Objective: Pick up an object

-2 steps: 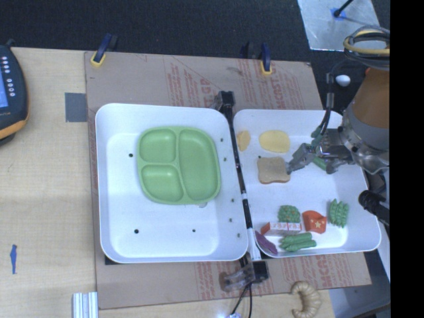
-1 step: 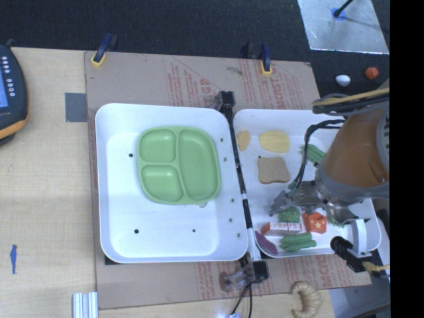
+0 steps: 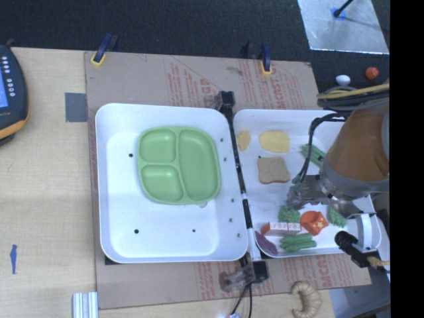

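The right bin (image 3: 265,201) holds several toy foods: a yellow oval piece (image 3: 273,140), a small yellow piece (image 3: 244,139), a brown bread slice (image 3: 272,170), a green broccoli-like piece (image 3: 289,214), a red piece (image 3: 314,222), a red-and-white bar (image 3: 283,227), a green pod (image 3: 297,243) and a purple piece (image 3: 266,244). My gripper (image 3: 299,193) hangs low over the right half of this bin, just above the broccoli piece and right of the bread. The arm's orange band (image 3: 361,144) covers the bin's right side. Nothing is visibly held.
The left bin (image 3: 109,177) bears a green divided plate (image 3: 179,164). Both bins sit on a cardboard sheet (image 3: 165,78) held by clamps at the back. A control pendant (image 3: 10,91) lies at the far left, and a tan curled toy (image 3: 307,298) lies below the right bin.
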{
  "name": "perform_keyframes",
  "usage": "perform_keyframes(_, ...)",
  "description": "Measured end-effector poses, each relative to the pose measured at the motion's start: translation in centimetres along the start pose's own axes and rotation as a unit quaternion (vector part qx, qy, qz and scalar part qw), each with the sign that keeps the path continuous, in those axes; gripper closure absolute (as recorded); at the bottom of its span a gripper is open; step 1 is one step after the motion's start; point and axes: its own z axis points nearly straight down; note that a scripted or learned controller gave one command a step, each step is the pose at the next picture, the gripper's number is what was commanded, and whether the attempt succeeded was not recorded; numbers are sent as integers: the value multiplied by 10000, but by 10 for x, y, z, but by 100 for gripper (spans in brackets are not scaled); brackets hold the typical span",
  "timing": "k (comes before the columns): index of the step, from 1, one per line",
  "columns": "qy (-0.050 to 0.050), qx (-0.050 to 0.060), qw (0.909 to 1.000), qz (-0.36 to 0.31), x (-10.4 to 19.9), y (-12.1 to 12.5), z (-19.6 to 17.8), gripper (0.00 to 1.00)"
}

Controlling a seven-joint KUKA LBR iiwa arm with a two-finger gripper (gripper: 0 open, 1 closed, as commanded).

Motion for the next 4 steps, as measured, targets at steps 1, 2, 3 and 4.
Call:
perform_keyframes(1, -2, -6, 10000, 1, 0, 0, 0, 0)
perform_keyframes(2, 4, -13, 10000, 22, 7, 4, 34, 0)
perform_keyframes(3, -1, -7, 10000, 5, 7, 4, 23, 100)
perform_keyframes(4, -2, -69, 10000, -5, 60, 46, -103, 100)
